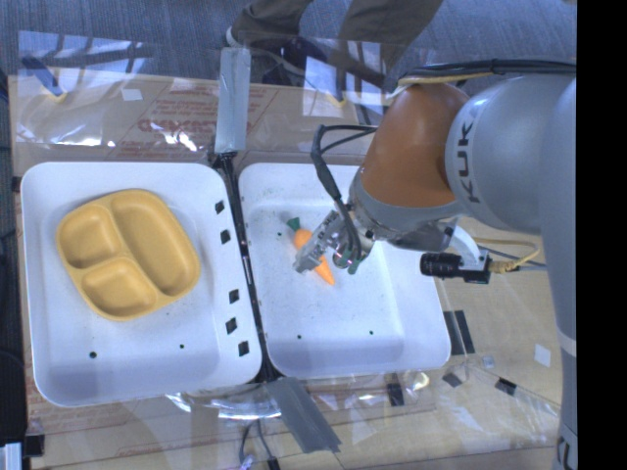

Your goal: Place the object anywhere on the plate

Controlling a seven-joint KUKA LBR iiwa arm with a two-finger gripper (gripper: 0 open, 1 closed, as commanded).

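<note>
One carrot (315,256) lies diagonally, tip toward lower right, under the gripper (328,251); grip state unclear.

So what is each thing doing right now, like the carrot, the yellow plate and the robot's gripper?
Carrot: lying in the right bin, partly under the gripper, not on the plate.
Plate: sitting flat in the left bin, three compartments, nothing in them.
Gripper: down low in the right bin, right over the carrot; whether it grips the carrot is not clear.
</note>
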